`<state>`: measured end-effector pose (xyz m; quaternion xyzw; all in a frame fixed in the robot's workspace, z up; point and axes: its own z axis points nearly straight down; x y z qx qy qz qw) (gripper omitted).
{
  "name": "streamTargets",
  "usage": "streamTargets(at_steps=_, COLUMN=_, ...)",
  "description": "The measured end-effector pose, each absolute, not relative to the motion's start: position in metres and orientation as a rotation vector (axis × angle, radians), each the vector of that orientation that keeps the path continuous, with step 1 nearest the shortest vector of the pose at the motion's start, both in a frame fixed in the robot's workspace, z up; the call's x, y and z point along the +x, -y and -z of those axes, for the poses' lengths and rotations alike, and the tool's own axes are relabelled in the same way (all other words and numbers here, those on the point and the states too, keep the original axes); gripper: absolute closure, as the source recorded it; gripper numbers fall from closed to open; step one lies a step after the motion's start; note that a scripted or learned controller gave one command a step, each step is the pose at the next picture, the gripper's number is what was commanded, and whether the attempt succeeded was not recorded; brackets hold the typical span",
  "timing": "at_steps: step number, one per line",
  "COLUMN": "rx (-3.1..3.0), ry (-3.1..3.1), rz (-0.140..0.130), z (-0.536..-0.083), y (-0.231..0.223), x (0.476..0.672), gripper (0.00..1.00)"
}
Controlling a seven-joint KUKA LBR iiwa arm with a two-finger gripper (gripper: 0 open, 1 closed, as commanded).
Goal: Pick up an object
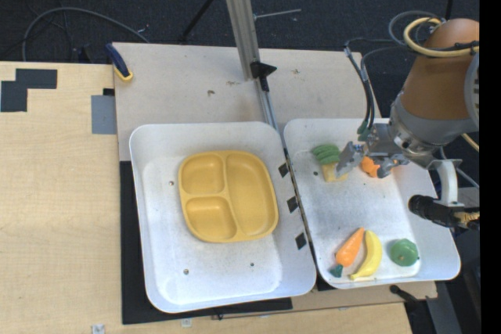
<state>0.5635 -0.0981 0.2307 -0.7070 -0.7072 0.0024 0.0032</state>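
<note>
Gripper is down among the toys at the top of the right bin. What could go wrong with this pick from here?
The gripper sits among a crowded cluster: a green toy, a yellow piece and an orange piece lie close together, so it may nudge them or catch two. It is also near the bin's rim, where a pushed toy could jam.

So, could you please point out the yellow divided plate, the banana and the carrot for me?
yellow divided plate (252, 195): camera view, floor of its large right compartment.
banana (372, 254): camera view, middle of its curve.
carrot (351, 246): camera view, middle of its orange body.
</note>
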Motion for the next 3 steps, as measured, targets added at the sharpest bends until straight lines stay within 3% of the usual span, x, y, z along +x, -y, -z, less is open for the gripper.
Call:
streamTargets(at_steps=2, rx=-2.217, ry=2.216, rz=-0.008, z=-0.142, y=0.099, x=0.561, gripper=0.0)
streamTargets(at_steps=3, rx=-2.223, ry=2.212, rz=-0.006, z=-0.154, y=0.101, x=0.561, gripper=1.0)
